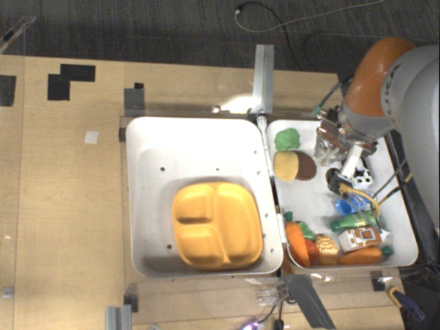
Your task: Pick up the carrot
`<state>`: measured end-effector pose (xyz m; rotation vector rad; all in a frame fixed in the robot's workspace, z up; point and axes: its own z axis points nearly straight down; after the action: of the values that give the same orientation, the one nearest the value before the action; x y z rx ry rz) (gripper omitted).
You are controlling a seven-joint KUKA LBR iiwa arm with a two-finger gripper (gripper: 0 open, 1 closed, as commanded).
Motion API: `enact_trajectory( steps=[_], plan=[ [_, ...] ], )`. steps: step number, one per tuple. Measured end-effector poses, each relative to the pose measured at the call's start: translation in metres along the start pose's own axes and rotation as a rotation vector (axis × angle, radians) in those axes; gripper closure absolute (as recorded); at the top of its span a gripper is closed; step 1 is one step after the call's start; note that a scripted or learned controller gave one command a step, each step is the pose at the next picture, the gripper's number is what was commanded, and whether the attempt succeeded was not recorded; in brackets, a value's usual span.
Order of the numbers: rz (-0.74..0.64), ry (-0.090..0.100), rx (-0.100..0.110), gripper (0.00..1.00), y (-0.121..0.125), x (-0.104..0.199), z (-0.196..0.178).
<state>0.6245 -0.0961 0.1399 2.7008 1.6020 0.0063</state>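
Note:
An orange carrot with a green top lies at the front left corner of the right bin, against the wall. A second long orange piece with a green end lies along that bin's front wall. My gripper hangs over the back part of the right bin, far from both and pointing down, just right of a round yellow and brown piece. I see nothing held in it.
The left bin holds a yellow divided tray. The right bin also holds a green lump, a corn cob, a blue piece, a green vegetable, a small box and a black-and-white toy.

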Motion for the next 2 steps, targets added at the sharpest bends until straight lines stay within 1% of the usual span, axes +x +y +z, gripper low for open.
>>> enact_trajectory(
  steps=[1,2],
  plan=[
    [0.332,-0.001,0.000,1.00,0.009,0.020,0.012],
    [0.448,-0.001,0.000,1.00,0.045,-0.006,0.020]
  ],
)
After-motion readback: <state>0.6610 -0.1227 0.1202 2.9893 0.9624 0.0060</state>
